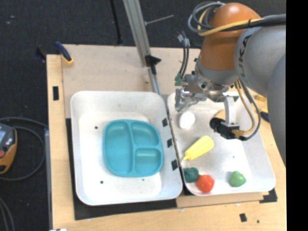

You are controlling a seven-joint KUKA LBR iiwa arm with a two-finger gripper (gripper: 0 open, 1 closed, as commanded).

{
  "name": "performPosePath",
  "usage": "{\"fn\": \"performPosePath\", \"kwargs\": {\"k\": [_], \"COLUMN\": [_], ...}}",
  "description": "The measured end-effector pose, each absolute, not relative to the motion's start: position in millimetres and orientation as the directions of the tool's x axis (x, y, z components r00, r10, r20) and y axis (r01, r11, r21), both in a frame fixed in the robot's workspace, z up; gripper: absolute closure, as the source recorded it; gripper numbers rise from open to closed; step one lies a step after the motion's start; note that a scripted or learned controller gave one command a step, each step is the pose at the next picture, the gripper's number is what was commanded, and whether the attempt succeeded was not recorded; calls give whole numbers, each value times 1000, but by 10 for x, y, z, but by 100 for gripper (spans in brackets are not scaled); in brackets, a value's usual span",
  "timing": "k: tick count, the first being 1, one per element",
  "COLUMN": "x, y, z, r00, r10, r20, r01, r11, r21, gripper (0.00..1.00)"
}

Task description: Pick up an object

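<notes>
A: The end effector [185,100] hangs over the white ball [186,120] near the right bin's [257,143] far-left corner; whether it's open, I cannot tell.

B: Risk: the ball rolls against the wall and slips away.

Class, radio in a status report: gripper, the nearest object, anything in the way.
Gripper low at the right bin's far-left corner. White ball just below it, not gripped. Yellow piece nearer the camera, apart. Nothing blocking.
</notes>
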State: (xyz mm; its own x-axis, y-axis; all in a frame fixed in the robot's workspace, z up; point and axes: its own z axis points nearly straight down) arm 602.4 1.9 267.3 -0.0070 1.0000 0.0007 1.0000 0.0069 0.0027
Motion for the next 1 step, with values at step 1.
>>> {"fn": "performPosePath", "kwargs": {"k": [1], "x": [6247], "y": [502], "z": [2692], "r00": [-7], "r10": [1000], "r20": [1], "r01": [1000], "r11": [7], "r21": [3], "gripper": [100]}}
